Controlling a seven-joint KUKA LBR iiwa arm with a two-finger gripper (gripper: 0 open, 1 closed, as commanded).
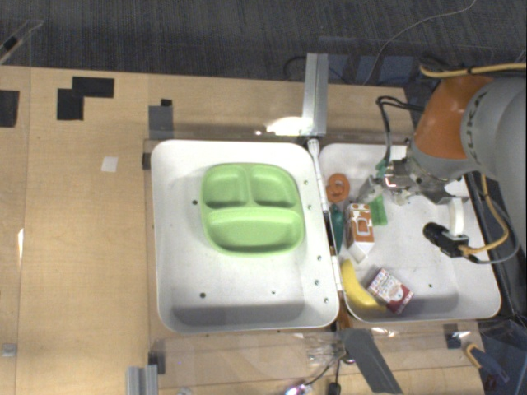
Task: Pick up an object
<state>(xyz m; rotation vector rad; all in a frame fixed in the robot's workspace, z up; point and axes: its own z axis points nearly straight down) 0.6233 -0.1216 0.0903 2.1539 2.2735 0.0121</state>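
My gripper [385, 184] hangs over the upper middle of the right bin [469, 295], and the arm's orange band [445, 122] shows above it. Just below the gripper lies a small green object [378, 211]. Beside that sits a white and orange box [360, 224]. An orange-brown ring [337, 188] lies to the gripper's left. A yellow banana [354, 285] and a red and white packet [388, 290] rest at the bin's near end. I see nothing held by the gripper.
The left bin [177, 286] holds a green divided plate [251, 206]. A dark green pen-like object [335, 220] lies along the right bin's left wall. A metal post [316, 97] stands behind the wall between the bins.
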